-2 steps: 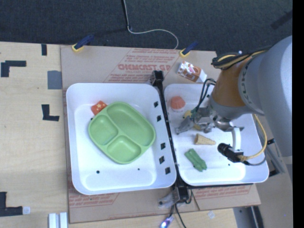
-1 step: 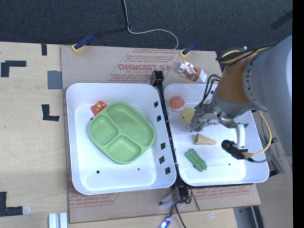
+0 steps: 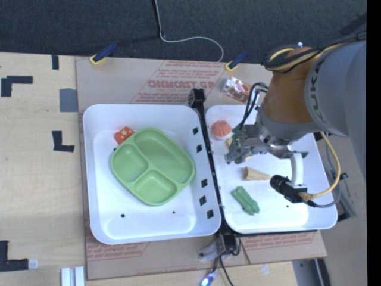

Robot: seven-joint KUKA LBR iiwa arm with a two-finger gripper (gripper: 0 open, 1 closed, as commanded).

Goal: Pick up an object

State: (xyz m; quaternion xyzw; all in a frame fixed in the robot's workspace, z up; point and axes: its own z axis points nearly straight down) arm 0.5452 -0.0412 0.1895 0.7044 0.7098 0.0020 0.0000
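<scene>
My gripper [image 3: 237, 151] hangs low over the left part of the right bin [image 3: 315, 219], under the grey arm with its orange band. A pink-orange round object [image 3: 221, 128] lies just up and left of it. A tan cone-shaped piece [image 3: 256, 173] sits just below and right of the gripper. Farther toward the front lies a green object [image 3: 245, 200]. I see nothing held in the gripper.
The left bin [image 3: 101, 219] holds a green divided plate [image 3: 153, 165] and a small orange-red piece [image 3: 124, 134] at the plate's upper left. A printed packet [image 3: 236, 88] lies on the cardboard behind the right bin. A black divider [image 3: 205, 159] runs between the bins.
</scene>
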